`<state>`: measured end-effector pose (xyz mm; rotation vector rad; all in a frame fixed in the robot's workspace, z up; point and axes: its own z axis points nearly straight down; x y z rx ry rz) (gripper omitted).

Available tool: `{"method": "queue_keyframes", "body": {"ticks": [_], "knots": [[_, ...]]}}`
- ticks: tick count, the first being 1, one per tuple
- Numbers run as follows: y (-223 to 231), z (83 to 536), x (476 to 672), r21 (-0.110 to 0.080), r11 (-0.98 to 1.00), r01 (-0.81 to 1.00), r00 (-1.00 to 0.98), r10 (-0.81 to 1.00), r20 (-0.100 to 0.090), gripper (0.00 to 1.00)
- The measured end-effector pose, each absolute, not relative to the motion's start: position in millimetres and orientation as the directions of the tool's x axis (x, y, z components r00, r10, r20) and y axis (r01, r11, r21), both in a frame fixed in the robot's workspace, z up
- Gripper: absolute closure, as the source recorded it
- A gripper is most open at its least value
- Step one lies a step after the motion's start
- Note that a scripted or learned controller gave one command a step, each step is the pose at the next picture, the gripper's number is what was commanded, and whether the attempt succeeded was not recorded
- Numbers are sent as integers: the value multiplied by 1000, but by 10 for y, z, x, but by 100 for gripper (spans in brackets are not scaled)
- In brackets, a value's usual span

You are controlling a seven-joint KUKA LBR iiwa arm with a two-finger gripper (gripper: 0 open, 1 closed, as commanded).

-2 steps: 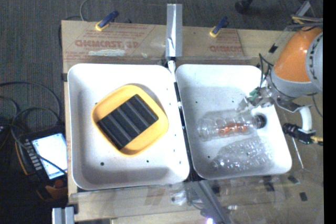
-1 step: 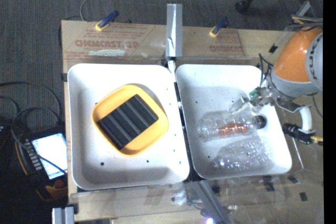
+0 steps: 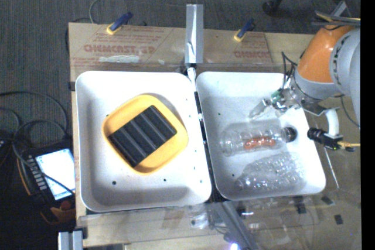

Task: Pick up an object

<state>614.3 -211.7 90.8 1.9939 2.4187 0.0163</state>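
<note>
Two white bins are sitting side by side on the bench. The left bin (image 3: 94, 184) is holding one thing: a yellow tray-like object (image 3: 146, 133) with a black ribbed insert, lying tilted near the middle of that bin. The right bin (image 3: 231, 91) is holding two clear plastic bottles. One bottle (image 3: 256, 139), with an orange-red patch showing through its side and a dark cap pointing right, is lying on its side across the middle of the bin. The other bottle (image 3: 270, 172), crinkled and colourless, is lying on its side just below it, along the bin's near edge. The gripper (image 3: 275, 101) is hanging over the upper right part of the right bin, above the capped bottle and apart from it. Nothing is showing between its fingers, and whether they are spread or closed cannot be told.
</note>
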Motion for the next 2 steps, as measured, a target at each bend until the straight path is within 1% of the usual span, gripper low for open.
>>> {"method": "queue_keyframes", "body": {"ticks": [1,2], "knots": [[-2196,931,5257,18,389,921,-388,921,-7,0],[-2187,1035,5281,23,389,921,-389,921,-8,100]]}}
